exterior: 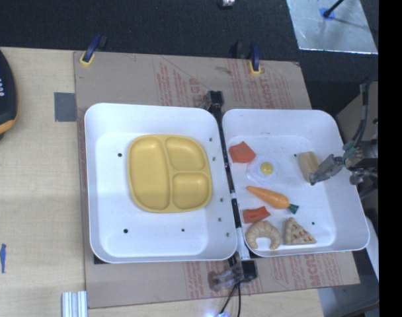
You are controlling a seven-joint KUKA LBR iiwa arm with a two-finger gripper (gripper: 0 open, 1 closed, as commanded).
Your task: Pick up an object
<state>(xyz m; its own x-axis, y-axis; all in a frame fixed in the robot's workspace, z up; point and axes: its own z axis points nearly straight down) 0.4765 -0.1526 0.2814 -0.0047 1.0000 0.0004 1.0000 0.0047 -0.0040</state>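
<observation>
— On the bench we've got two white bins side by side; left bin (pixel 102 236) holds a yellow divided tray (pixel 168 172), three compartments, lying flat approx. mid-bin.

— Right bin (pixel 346 223) has the small stuff, yes?

— Yep. Biggest to smallest, roughly: orange carrot (pixel 269 197) w/ green end, lying diagonal near the bin's centre; croissant (pixel 263 234) at the near edge, pizza slice (pixel 297 232) just beside it on its right. Tan block (pixel 307 163) sits towards the right side. Fried egg (pixel 264 170) is left of that block, above the carrot. Red-orange piece (pixel 241 152) is near the bin's left wall, and a smaller red piece (pixel 256 213) lies between carrot and croissant.

— And the gripper?

— We see the gripper (pixel 318 176) coming in over the right rim, its tip just below the tan block, close to it, maybe touching. Nothing is visibly clamped. Whether the tip is spread or pinched, we can't tell at this res.
</observation>
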